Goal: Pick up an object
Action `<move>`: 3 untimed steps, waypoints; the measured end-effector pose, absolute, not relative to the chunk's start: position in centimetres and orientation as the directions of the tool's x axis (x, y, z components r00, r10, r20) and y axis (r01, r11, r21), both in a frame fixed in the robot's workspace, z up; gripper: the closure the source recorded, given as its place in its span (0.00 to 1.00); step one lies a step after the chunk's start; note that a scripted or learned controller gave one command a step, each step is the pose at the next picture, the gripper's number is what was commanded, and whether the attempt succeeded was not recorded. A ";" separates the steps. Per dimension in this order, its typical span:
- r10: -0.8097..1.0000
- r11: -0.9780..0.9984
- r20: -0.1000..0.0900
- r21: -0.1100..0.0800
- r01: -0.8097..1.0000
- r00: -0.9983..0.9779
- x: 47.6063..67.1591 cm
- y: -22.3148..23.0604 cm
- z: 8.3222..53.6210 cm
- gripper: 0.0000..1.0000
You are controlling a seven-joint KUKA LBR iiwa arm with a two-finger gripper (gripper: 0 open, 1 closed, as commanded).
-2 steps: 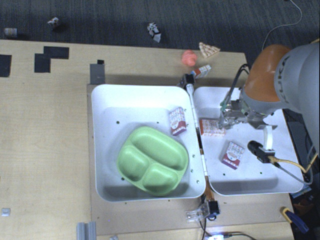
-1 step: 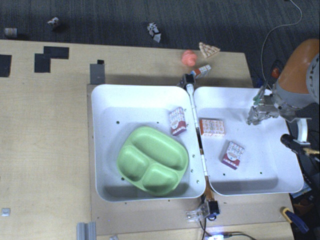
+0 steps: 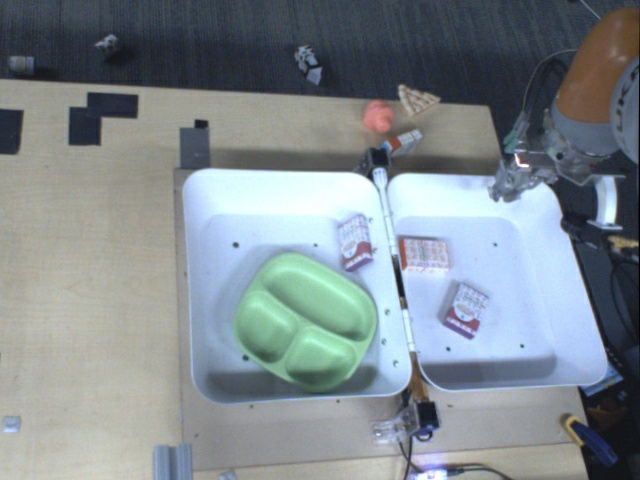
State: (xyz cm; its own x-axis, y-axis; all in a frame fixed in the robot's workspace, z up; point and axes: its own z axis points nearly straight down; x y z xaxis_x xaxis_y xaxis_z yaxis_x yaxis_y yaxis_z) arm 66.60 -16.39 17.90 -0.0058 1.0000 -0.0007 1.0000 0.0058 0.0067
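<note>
The left bin [image 3: 215, 268] holds a green divided plate [image 3: 305, 318] and a small red-and-white box [image 3: 354, 242] near its right wall. In the right bin [image 3: 545, 318] lie a flat red-and-white carton [image 3: 424, 255] and a smaller tilted red-and-white box [image 3: 465, 310]. My gripper [image 3: 507, 186] hangs over the right bin's back right corner, away from all the boxes, under the orange band of the arm [image 3: 598, 63]. Nothing shows between its fingers.
Behind the bins on the bench lie an orange ball [image 3: 378, 116], a pizza-slice toy [image 3: 417, 99] and a small tube [image 3: 402, 143]. Black tape patches [image 3: 100, 116] mark the bench at left. Cables [image 3: 610, 248] run along the right side.
</note>
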 end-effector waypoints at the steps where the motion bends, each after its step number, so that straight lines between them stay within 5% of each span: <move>1: 1.000 0.005 -0.001 0.005 1.000 -0.005 66.5 -16.4 17.8 0.00; 2: 1.000 0.006 0.000 0.006 1.000 -0.006 64.1 -13.2 8.6 0.00; 3: 1.000 0.002 -0.001 0.002 1.000 -0.002 56.4 -14.4 9.3 0.00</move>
